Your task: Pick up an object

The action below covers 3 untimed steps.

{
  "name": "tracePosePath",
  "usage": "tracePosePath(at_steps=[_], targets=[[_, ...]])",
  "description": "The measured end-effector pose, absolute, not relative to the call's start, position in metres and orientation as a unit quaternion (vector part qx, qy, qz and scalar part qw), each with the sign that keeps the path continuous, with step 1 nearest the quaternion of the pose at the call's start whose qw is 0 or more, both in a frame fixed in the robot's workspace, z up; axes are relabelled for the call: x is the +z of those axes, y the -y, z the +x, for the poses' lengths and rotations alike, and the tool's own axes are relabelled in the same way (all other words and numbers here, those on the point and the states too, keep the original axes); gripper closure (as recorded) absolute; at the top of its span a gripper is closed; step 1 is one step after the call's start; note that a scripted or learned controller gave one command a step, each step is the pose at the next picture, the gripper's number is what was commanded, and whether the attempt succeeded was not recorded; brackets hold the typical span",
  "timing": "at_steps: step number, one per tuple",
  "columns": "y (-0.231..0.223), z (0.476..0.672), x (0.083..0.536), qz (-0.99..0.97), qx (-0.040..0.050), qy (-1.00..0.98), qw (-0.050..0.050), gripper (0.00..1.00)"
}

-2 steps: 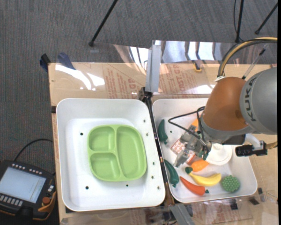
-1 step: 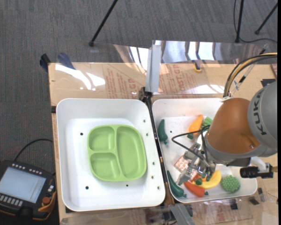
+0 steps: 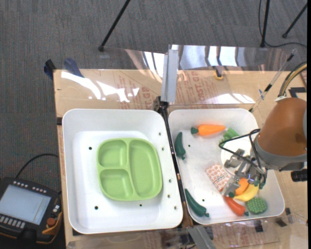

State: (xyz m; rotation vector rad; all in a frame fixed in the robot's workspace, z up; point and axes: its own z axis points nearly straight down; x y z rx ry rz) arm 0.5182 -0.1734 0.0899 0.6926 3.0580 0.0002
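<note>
where the arm (image 3: 282,134) reaches in from the right of the frame, you see its gripper (image 3: 243,176) low over the lower right corner of the right bin (image 3: 212,115), its metal fingers pointing down and left into a small heap of toy food. whether those fingers are spread or pinched you cannot tell from here, nor whether anything sits between them. right at the tip lie a yellow banana (image 3: 248,193) and a small orange piece (image 3: 242,185), touching each other. just below them sit a red-orange pepper (image 3: 235,206) and a green knobbly round piece (image 3: 256,206). just left of the gripper lies a pink-and-white patterned packet (image 3: 217,175); its print is too small to read. further out in the same bin you find a carrot (image 3: 211,130) near the top wall, a green piece (image 3: 229,135) beside it, a dark green cucumber (image 3: 180,145) by the left wall, and another dark green vegetable (image 3: 196,203) near the bottom. the left bin (image 3: 78,128) holds a light green divided plate (image 3: 129,168). reddish lettering on the cardboard (image 3: 119,90) behind the bins is not legible.
</note>
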Motion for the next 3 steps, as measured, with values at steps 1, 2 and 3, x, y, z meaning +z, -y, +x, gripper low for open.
tracePosePath(at_steps=[1, 2, 3], targets=[[0.104, 0.476, 0.086, 0.309, 0.0008, -0.951, -0.002, 0.0], [0.089, 0.476, 0.089, 0.358, -0.0026, -0.934, 0.002, 0.0], [0.136, 0.487, 0.087, 0.411, -0.0001, -0.912, -0.001, 0.0]])
